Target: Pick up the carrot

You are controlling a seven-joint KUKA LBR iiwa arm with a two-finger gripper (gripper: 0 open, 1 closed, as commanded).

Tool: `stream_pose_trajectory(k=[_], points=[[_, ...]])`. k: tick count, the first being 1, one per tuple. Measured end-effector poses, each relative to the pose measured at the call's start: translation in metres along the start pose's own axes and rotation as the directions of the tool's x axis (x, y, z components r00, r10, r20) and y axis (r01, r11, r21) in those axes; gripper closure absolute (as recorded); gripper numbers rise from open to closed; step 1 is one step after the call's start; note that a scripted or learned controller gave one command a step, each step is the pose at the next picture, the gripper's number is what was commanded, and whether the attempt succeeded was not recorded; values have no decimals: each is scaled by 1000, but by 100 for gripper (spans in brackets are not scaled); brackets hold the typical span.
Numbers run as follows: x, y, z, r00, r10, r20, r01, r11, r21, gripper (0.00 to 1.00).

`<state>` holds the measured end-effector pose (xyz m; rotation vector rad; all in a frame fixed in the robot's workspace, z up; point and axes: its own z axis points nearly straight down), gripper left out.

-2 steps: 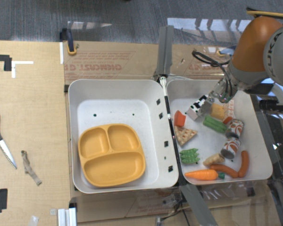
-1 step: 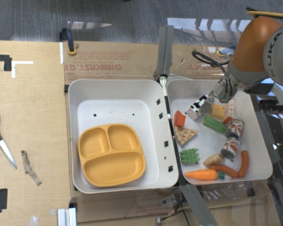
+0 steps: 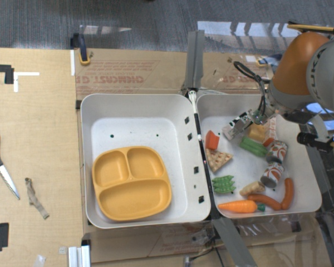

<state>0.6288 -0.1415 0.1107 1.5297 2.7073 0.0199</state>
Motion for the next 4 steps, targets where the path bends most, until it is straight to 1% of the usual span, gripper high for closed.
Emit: stream_pose_trajectory(k=[1,2,3,4], points=[[49,5,-96,957,291,-10,-291,956,31,0],[72,36,-150,573,820,13,-820,572,34,0],[25,54,-215,110,994,28,-994,109,25,0],[-10,20,-299,-206,978,35,-978,-207,15,0]])
